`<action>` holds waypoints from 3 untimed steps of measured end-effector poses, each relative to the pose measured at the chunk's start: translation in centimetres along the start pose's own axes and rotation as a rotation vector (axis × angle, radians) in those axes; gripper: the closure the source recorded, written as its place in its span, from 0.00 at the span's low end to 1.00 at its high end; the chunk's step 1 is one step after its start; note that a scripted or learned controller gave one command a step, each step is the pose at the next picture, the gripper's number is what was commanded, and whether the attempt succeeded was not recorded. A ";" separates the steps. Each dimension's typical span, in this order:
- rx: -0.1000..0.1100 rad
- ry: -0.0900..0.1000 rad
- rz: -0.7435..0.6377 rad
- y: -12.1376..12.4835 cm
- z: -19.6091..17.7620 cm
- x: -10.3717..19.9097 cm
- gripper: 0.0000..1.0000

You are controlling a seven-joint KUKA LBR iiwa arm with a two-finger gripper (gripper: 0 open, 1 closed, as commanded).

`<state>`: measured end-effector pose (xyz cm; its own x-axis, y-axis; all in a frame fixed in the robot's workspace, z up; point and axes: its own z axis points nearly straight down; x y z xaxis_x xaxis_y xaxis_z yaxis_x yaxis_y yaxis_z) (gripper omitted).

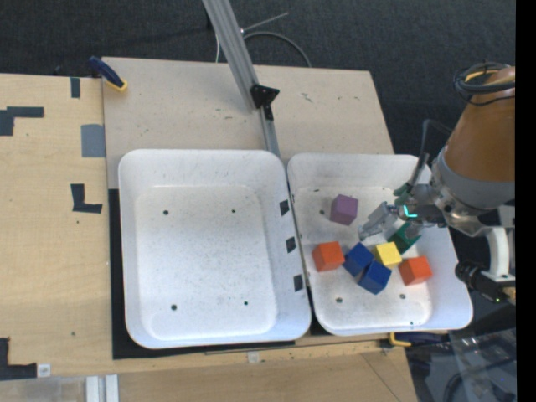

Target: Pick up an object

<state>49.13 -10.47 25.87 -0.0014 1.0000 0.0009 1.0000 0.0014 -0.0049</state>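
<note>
Several small blocks lie in the right bin [335, 310]. A purple block [343, 208] sits toward the back, with an orange cube [328, 255] in front of it. Two blue cubes [358, 258] [374, 277] touch each other at the middle. A yellow cube [389, 253] and a red-orange cube [415, 270] lie to their right, and a dark green block [407, 239] is partly hidden under the wrist. My gripper [385, 224] hangs low over the bin, just above the yellow cube and right of the purple block. Nothing visible is lifted off the bin floor.
The left bin [201, 249] stands beside the right one, their rims touching. A slanted metal pole [239, 48] runs down to the bins' back edge. The arm's orange band [486, 141] hangs over the right bin's right side.
</note>
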 end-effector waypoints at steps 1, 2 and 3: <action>-0.004 -0.001 0.000 0.1 -0.2 0.0 0.00; 0.002 0.000 0.001 0.9 5.7 -0.2 0.00; 0.004 0.001 0.001 0.1 11.9 -0.1 0.00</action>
<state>49.14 -10.61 13.99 -0.0003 1.0000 0.0014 1.0000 0.0003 -0.0088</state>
